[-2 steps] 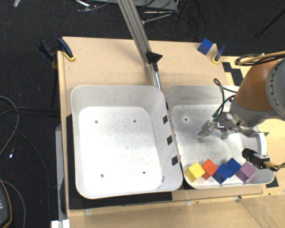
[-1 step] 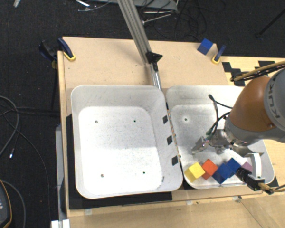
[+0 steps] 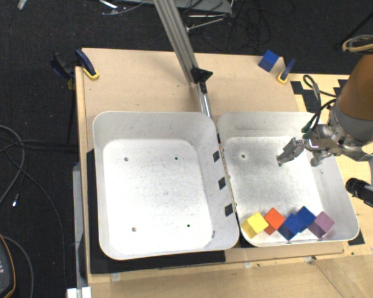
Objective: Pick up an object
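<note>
- Blocks are the likely targets: yellow block [image 3: 256, 224], orange block [image 3: 274, 218], blue block [image 3: 296, 222] and purple block [image 3: 321, 224] sit in a tight row along the lower edge of the right bin [image 3: 252, 135], at the lower right of the frame, touching or nearly so.
- Packed against the bin's lower wall like this, they probably leave little room for a finger on the wall side; the row's ends look easier to reach.
- Gripper [image 3: 301, 153] hangs over the right bin's upper right part, well apart from the row, its two fingers spread apart with nothing between them, apparently ready for a descent.
- Left bin [image 3: 112, 126] fills the frame's centre left.
- Another blue block [image 3: 269, 60] lies on the bench [image 3: 143, 79] at the upper right, outside both bins.
</note>
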Motion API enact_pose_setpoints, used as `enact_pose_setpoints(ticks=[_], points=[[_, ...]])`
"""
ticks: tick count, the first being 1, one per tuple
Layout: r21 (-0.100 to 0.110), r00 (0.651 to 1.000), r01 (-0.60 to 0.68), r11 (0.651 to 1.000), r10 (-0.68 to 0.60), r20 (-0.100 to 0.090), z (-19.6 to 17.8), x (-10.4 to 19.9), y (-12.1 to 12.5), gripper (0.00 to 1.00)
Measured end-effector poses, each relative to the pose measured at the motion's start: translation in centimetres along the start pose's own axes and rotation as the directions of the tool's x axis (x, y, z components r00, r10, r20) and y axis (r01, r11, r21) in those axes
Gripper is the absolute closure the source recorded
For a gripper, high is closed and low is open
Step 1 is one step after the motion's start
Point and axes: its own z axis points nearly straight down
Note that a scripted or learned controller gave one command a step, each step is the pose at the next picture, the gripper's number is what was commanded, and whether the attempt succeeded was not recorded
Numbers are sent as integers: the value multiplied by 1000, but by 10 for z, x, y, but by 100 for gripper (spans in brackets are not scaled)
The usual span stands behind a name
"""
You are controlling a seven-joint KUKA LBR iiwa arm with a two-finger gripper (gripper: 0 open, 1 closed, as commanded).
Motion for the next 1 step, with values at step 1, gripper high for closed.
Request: enact_pose_setpoints(ticks=[1], points=[[7,1000,-5,1000,5,-2,139,-2,-45,0]])
